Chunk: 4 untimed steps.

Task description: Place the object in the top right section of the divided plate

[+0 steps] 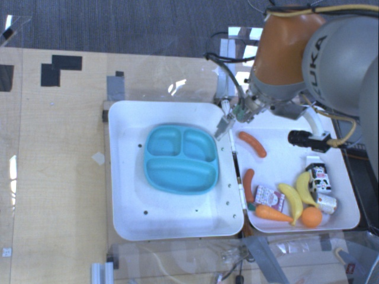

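Likeliest task thing, judged by nearness: short orange-red toy sausage (252, 144), lying flat on the floor of the right-hand white bin (349, 220) near its upper left corner. Long axis slanting from upper left to lower right in the view. Upper end close to the jaws, which hang just up and to the view's left of it, over the seam between the two bins. Apart, not touching. Nothing visible between the jaws. Cannot tell whether released or clenched, too small and blurred.

On the other side of the jaws, just beside them: light blue divided plastic plate (180, 158), flat in the middle of the left-hand white bin (127, 218). Its top right section (199, 144) bare, and the nearest compartment to the jaws. So a short reach toward the view's right for the sausage, probably, then a short carry back across the bin walls.

Further off in the right bin, well apart from the sausage: second red sausage (248, 184) along the left wall, pink carton (269, 197), orange carrot (273, 213), two yellow bananas (296, 194), round orange fruit (311, 216), black-and-white patterned carton (320, 179). Open floor around the first sausage, so room to come down on it.

Above, grey arm (340, 46) with orange band (284, 46). Beneath both bins, pale wooden table (53, 176).
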Each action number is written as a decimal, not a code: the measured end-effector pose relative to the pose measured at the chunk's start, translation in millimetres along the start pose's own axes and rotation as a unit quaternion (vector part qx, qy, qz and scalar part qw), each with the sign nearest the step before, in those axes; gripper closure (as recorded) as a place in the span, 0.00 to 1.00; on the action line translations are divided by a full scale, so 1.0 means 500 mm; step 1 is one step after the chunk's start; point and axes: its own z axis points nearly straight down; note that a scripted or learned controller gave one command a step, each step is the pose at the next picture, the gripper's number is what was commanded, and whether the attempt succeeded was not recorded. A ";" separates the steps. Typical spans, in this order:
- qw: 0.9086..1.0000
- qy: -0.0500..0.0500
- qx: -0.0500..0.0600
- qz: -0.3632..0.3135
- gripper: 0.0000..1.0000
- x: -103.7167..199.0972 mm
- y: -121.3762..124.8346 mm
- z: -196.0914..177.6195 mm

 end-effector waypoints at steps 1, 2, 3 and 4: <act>1.000 0.000 0.000 0.000 0.00 0.000 0.000 0.000; 1.000 0.000 0.000 0.000 0.00 0.000 0.000 0.000; 1.000 0.000 0.000 0.000 0.00 0.000 0.000 0.000; 1.000 0.000 0.000 0.000 0.00 0.000 0.000 0.000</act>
